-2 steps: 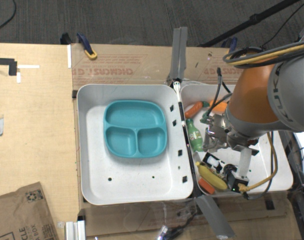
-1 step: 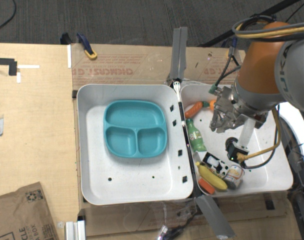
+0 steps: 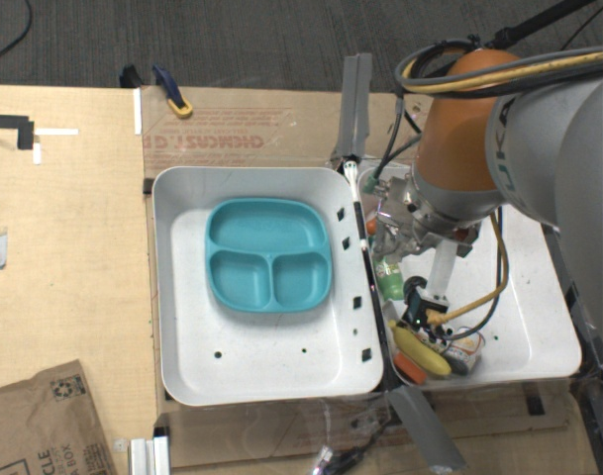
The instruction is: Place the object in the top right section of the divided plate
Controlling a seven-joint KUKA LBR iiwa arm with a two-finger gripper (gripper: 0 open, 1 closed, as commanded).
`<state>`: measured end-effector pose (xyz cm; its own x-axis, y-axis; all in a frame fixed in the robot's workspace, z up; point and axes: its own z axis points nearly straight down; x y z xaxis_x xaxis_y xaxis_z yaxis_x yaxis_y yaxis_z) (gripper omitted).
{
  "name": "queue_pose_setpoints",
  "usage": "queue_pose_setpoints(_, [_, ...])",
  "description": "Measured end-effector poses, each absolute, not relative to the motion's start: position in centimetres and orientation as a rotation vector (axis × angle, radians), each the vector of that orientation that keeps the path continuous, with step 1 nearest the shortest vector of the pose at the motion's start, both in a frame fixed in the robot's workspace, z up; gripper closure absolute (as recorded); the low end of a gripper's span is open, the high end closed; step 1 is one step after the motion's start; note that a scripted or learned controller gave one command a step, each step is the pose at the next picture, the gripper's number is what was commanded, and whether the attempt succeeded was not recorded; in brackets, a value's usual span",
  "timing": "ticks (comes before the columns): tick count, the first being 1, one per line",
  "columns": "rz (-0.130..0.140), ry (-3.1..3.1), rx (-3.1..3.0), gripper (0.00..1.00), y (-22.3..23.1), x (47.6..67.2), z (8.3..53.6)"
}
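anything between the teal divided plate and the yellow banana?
In the camera view: bare white floor of the left bin, then the two bins' adjoining walls. Nothing loose lies between the teal divided plate and the yellow banana.

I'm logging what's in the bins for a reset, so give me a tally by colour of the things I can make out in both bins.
Teal: 1, the divided plate in the left bin
Yellow: 1, a banana-shaped item in the right bin
Green: 1, a small item by the divider
Orange-red: 1, a small item under the yellow one
Total: 4. The arm covers part of the right bin, so more may lie hidden.
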<state>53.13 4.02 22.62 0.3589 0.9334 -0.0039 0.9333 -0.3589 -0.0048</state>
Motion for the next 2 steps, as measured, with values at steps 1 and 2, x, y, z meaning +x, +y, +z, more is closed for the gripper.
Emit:
queue_pose_setpoints(1, [0.008,-1.666,-2.664,1.00,11.53,53.01,23.65])
queue_pose_setpoints(2, [0.008,-1.666,-2.664,0.00,11.51,53.01,23.65])
